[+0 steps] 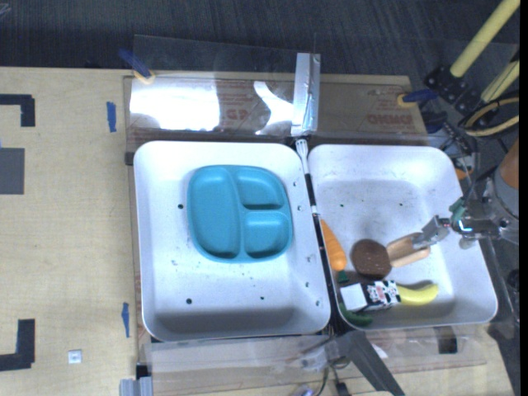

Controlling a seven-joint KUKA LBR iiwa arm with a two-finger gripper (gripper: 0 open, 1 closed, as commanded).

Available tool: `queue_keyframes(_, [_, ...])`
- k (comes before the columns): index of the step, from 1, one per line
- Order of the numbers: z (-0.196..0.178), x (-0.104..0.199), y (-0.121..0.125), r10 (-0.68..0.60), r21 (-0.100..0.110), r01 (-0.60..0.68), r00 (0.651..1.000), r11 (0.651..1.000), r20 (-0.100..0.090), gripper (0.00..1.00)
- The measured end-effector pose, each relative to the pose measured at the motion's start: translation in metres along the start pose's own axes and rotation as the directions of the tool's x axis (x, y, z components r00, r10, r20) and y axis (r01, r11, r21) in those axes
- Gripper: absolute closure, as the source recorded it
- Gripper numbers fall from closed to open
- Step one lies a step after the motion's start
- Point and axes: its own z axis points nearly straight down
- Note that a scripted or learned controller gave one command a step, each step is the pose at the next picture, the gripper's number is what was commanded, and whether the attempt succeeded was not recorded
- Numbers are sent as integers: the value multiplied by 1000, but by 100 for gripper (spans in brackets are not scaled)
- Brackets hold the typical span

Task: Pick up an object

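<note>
Blue divided plate (241, 212) flat in the middle of the left bin (157, 295). In the right bin (388, 172), toward the near side: brown round brush (371, 257) with a pale wooden handle, orange carrot (332, 244) against the inner wall, yellow banana (418, 294) beside a small black-and-white packet (379, 293). Gripper (437, 229) low over the right edge, just beside the handle's tip; open or closed, cannot tell. Nothing visibly held.

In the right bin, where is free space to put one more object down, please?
The far half of the right bin is bare, between its back wall and the brush. The near-left corner is crowded: carrot, brush and banana lie close together, with the gripper by the brush handle.
</note>
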Motion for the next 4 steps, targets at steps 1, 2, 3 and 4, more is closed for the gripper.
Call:
queue_keyframes(1, [85,42,9,-27,1,27,1000,1000,-1,0])
queue_keyframes(2, [105,44,58,30,-20,-30,1000,999,3,0])
queue_keyframes(3, [75,30,85,134,-5,-134,991,991,1,0])
queue_keyframes(4, [113,62,149,55,-8,-55,998,998,2,0])
